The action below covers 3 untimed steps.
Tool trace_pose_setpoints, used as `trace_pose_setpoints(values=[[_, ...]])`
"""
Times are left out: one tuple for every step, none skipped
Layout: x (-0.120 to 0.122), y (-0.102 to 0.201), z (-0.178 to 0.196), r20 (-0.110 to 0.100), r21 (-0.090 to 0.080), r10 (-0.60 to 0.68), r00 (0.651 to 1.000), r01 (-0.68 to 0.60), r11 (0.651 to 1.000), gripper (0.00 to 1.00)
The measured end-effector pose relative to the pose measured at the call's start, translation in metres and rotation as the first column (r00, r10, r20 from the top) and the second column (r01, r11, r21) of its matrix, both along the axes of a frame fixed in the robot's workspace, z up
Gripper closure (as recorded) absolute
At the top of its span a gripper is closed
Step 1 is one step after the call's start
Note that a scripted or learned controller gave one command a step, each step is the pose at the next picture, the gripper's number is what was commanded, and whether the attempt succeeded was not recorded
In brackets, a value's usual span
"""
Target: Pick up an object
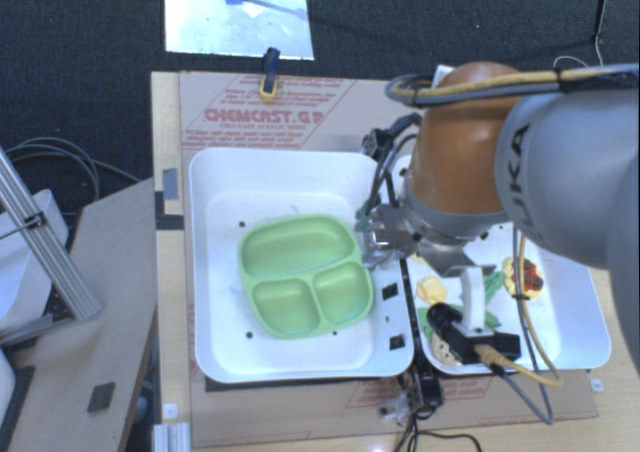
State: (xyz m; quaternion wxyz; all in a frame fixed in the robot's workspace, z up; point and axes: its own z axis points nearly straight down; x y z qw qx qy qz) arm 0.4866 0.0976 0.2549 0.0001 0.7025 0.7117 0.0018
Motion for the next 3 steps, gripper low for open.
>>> trace_pose_setpoints(values=[[0.0,0.049,-0.008,-0.002,0.0,-0.004,1.0,0.004,1.0,1.0],[-0.001,0.11,-0.024,-0.003,0.0,-0.003,1.0,0.003,1.0,1.0],[0.02,0.059,0.061,0.007,-0.001,-0.016,1.0,0.016,1.0,1.0]])
